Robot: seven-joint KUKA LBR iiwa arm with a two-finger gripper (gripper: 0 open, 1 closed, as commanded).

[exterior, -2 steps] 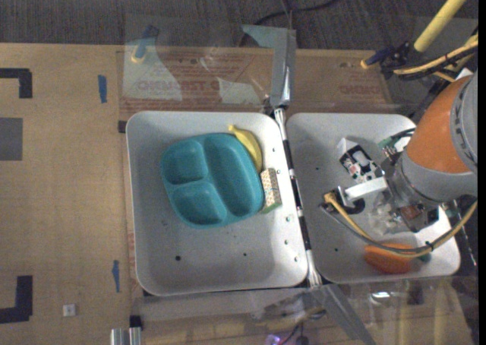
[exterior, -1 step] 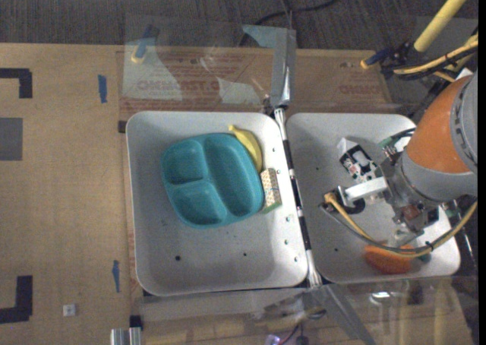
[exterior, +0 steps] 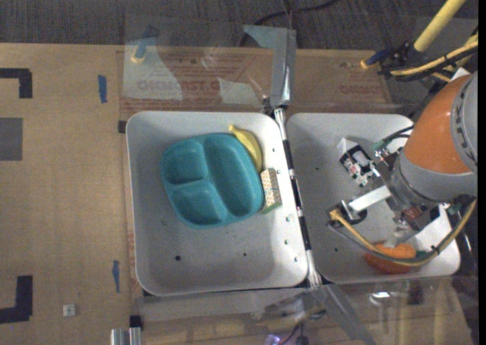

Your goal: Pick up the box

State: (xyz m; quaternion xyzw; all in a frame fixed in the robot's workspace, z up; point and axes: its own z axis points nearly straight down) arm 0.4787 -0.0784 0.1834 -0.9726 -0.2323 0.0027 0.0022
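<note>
Bench (exterior: 61, 184): tan board surface under both bins, marked with black squares and short blue tape strips well to the left of the left bin.

Left bin (exterior: 220, 264): shallow and white, taken here as the landmark; bare floor along its near half, a few small dark dots on it.

Right bin (exterior: 319, 146): same white make, set touching the left bin's right wall along a shared seam.

Clear sheet (exterior: 197, 62): transparent plastic with faint print, lying flat on the bench just beyond the left bin's far wall.

Arm (exterior: 448, 138): grey with an orange band, reaching in from the far side of the right bin, wrist low over that bin's floor, well right of the left bin.

Teal tray (exterior: 213, 180): three-compartment plate resting inside the left bin, toward its far right part.

Orange object (exterior: 391, 258): rounded, at the right bin's near edge, partly hidden by cables; identity unclear.

Gripper (exterior: 357, 165): small black-and-white assembly over the right bin's middle, clear of the left bin; fingers too small and cluttered to read, so apart or together cannot be told.

Banana (exterior: 249, 144): yellow, curved, inside the left bin, touching the tray's far right rim.

Box (exterior: 270, 188): small, speckled tan, inside the left bin between the tray's right rim and the bin's right wall, just beside the banana's near end.
</note>
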